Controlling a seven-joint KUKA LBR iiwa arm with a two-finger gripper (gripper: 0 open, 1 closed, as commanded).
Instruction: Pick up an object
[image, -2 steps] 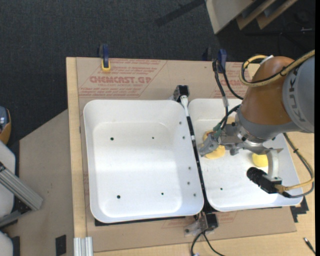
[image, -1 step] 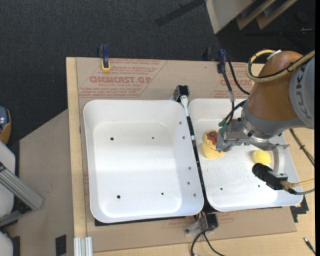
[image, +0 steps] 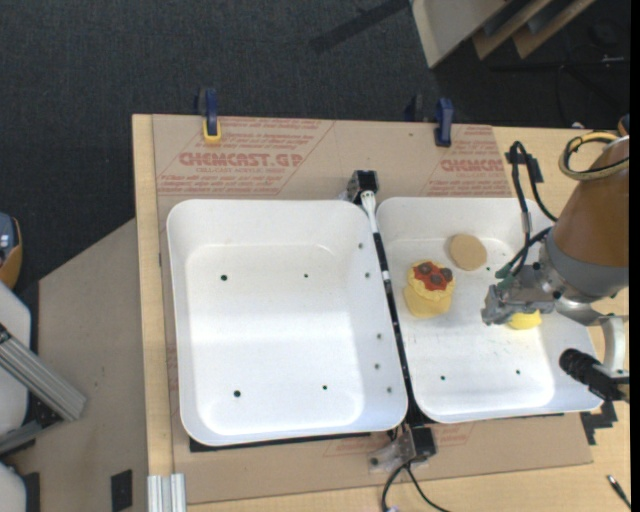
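In the right bin (image: 480, 395), a yellow block with a red patterned top (image: 430, 288) sits near the left wall. A tan round disc (image: 466, 251) lies just behind it. My gripper (image: 510, 306) is low in the bin's right part, directly over a small yellow object (image: 525, 321). Just a corner of that object peeks out beneath the gripper body; the rest is hidden. The grey and orange arm (image: 592, 225) comes in from the right above it.
The left bin (image: 190, 300) sits beside the right one, with a black divider strip (image: 385, 290) between them. Black cables (image: 525, 185) run along the arm. Blue clamps (image: 209, 105) hold the board at the far edge.
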